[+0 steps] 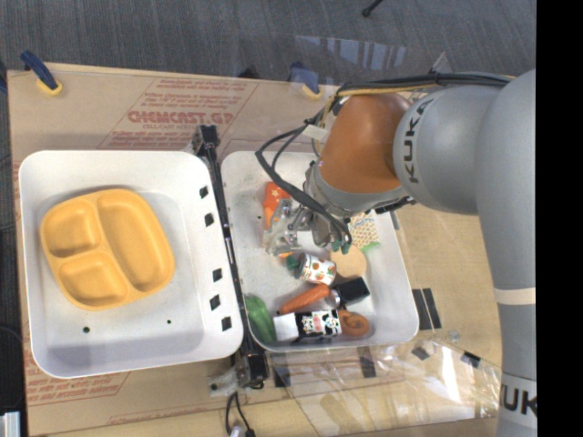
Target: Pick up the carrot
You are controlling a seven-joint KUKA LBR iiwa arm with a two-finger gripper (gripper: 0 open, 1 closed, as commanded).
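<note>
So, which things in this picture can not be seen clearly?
- Gripper: blurred metal under the orange wrist in the camera view; its state is unclear.
- Carrot: its lower end is hidden behind the small bottle.
- Orange item beside the gripper: partly covered, too small to identify.

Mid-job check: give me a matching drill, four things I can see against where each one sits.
Things:
1. yellow tray
2. carrot
3. gripper
4. green vegetable

Places:
A. right bin's near-left corner
B. over the middle of the right bin
C. left bin
D. right bin, lying between the gripper and the near wall

Pairs: 1-C, 2-D, 3-B, 4-A
</note>
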